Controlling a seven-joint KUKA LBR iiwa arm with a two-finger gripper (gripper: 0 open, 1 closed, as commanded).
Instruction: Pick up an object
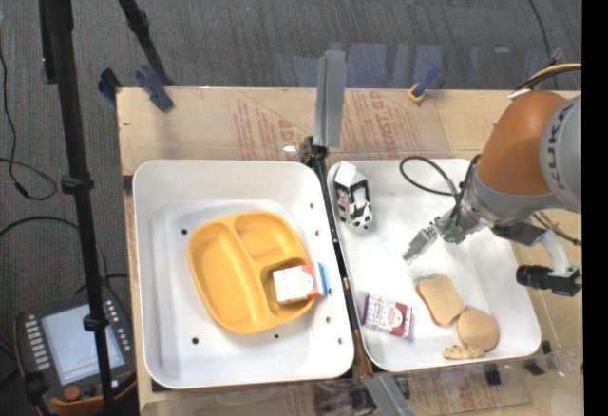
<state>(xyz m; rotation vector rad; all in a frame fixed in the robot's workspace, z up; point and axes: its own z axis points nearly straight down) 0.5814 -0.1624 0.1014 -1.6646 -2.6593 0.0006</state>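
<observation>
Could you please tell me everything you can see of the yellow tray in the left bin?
The yellow tray looks like moulded plastic, rounded and shallow, divided by raised ridges into compartments. It lies flat and turned at an angle on the floor of the left bin, roughly central. A small carton, white with orange and blue, sits in its lower right compartment, near the rim. Nothing else touches it that I can see.

yellow tray (220,283): glossy plastic | bins (166,215): smooth white plastic | bench (237,120): matt cardboard
</observation>
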